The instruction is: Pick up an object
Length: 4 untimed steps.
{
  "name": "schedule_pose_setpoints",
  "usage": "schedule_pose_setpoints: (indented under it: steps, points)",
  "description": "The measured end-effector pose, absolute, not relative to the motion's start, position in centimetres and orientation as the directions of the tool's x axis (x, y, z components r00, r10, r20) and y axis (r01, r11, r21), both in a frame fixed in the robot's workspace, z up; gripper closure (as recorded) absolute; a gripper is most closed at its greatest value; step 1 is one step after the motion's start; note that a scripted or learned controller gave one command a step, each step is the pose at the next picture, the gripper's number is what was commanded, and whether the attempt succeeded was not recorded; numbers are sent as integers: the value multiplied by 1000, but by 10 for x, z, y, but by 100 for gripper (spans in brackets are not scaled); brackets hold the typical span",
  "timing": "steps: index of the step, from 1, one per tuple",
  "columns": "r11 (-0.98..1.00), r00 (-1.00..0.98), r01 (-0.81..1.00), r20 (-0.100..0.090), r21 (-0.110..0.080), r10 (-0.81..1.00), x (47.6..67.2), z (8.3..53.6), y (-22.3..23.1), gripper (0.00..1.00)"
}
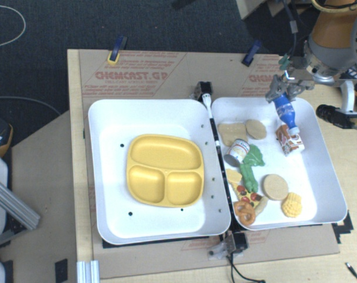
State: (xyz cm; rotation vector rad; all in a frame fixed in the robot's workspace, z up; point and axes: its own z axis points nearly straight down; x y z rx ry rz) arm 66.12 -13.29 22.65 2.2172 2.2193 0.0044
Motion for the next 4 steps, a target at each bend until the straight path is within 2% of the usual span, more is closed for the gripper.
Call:
schedule_pose_setpoints:
  steps: [2, 3, 4]
  points:
    - [0, 0, 1000, 2, -5, 1000, 562, 242, -85, 100]
    - [0, 0, 1000, 3, -8, 1000, 519, 220, -66, 100]
    - [2, -2, 1000, 2, -4, 1000, 500, 231, -42, 100]
